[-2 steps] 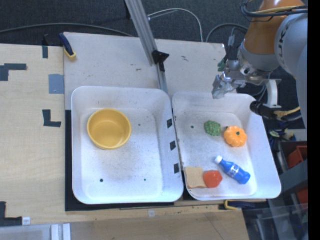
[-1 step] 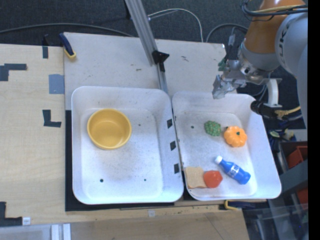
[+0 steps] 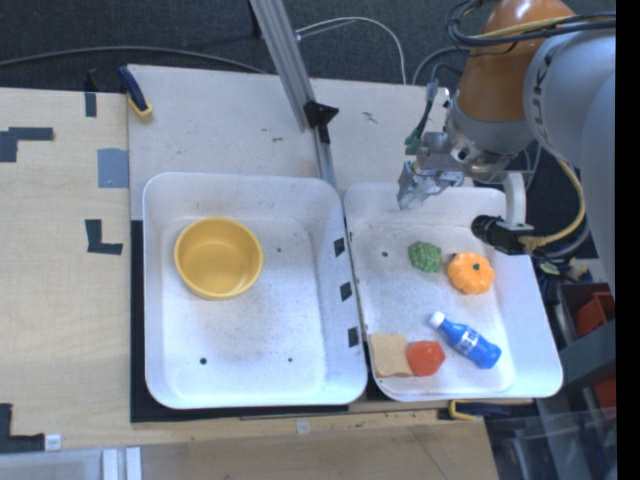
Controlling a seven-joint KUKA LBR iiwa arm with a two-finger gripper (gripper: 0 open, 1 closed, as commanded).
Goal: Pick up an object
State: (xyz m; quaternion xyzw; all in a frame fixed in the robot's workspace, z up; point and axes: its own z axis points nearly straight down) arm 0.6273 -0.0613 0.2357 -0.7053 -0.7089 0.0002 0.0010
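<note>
End effector (image 3: 415, 194) hangs over upper edge of right bin (image 3: 530, 368), upper right of frame; grip state cannot be told. Blue bottle (image 3: 468, 340) lies flat in bin's lower right, long axis diagonal, white cap toward upper left. Orange pumpkin (image 3: 471, 273), green lump (image 3: 425, 257) above; red piece (image 3: 426, 358) touching tan block (image 3: 389, 354) beside. Yellow bowl (image 3: 218, 257) upright in left bin (image 3: 160, 368).

No text, label, brand, number or sign can be read anywhere. The small blue plastic bottle with a white cap (image 3: 467, 340) has a pale band around its body, but it is too small to make out.
</note>
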